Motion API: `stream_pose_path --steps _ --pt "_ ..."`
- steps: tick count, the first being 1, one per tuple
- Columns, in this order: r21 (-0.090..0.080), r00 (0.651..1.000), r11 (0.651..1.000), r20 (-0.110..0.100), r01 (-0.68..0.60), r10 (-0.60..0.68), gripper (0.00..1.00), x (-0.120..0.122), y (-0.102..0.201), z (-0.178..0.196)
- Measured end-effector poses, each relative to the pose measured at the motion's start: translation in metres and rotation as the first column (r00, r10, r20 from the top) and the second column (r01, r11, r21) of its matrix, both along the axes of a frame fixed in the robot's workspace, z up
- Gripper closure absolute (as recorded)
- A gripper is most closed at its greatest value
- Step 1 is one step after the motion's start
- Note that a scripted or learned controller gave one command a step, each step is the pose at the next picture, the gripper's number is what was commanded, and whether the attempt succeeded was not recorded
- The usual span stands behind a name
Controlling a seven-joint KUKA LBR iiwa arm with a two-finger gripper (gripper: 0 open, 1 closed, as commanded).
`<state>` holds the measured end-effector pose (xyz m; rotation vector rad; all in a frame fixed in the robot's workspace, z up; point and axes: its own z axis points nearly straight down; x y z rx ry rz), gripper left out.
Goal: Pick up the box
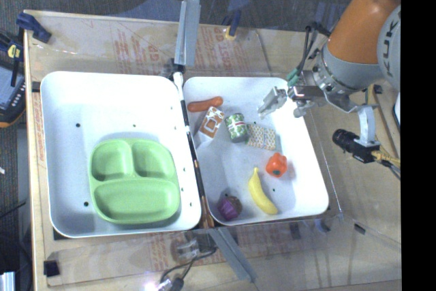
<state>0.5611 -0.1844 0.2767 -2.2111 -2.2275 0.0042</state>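
The box, small and orange and white, lies tilted in the upper left part of the right bin, close to the divider. My gripper hangs over the upper right part of that bin, to the right of the box and well apart from it. It is open and holds nothing. A green can sits between the box and the gripper.
A sausage lies just above the box. A patterned packet, a red pepper, a banana and a purple fruit share the right bin. The left bin holds a green divided tray.
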Motion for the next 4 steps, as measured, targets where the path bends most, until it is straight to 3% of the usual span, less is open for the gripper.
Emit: stream_pose_path --steps 1,2,3,4 --pt "0.002 0.998 0.998 -0.002 -0.062 0.062 0.0 0.025 -0.008 -0.037" --pt "0.0 0.993 0.993 0.0 -0.121 0.121 0.0 0.042 -0.024 -0.115" --pt "-0.005 0.985 0.985 0.01 -0.17 0.17 0.0 0.024 -0.025 -0.18" --pt "-0.005 0.987 0.987 0.011 -0.159 0.159 0.0 0.068 -0.027 -0.18"
